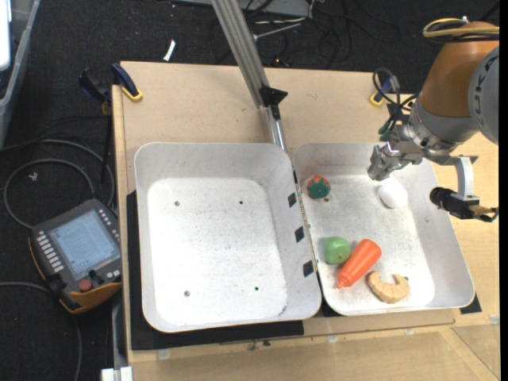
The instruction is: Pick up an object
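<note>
Two white bins sit side by side on your bench: the left bin (210, 236) and the right bin (421, 244), which has all the objs. The gripper (386, 163) hangs over the right bin's far end, just above the white egg-shaped object (391, 195) — whether it's wide or narrow, you can't tell from here. That white piece looks the likely target: prob. light, hard, smooth and rounded, so slippery — take it across its short middle. Counting down by size: one orange carrot (359, 262), one tan curved piece (388, 286), one green round fruit (336, 250), one small green-orange ball (318, 186).
</note>
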Motion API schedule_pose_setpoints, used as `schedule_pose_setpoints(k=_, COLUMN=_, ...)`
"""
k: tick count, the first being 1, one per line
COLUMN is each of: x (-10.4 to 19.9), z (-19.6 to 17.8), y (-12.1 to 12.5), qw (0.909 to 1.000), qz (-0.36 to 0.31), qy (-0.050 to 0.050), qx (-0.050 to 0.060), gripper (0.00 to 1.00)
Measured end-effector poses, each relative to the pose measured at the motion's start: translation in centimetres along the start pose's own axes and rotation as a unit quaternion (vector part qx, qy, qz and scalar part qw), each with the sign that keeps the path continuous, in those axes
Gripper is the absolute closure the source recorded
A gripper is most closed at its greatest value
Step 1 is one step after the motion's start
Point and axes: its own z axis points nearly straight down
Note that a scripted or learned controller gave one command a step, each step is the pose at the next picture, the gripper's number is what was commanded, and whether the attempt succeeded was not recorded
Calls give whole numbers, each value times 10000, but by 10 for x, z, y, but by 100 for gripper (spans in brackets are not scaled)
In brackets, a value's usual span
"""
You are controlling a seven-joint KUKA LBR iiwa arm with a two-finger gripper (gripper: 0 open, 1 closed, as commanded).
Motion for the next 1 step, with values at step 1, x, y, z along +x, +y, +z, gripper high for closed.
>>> schedule_pose_setpoints(k=1, x=-3, z=-64, y=4, qw=10000, qz=3, qy=-6, qx=-2, gripper=100)
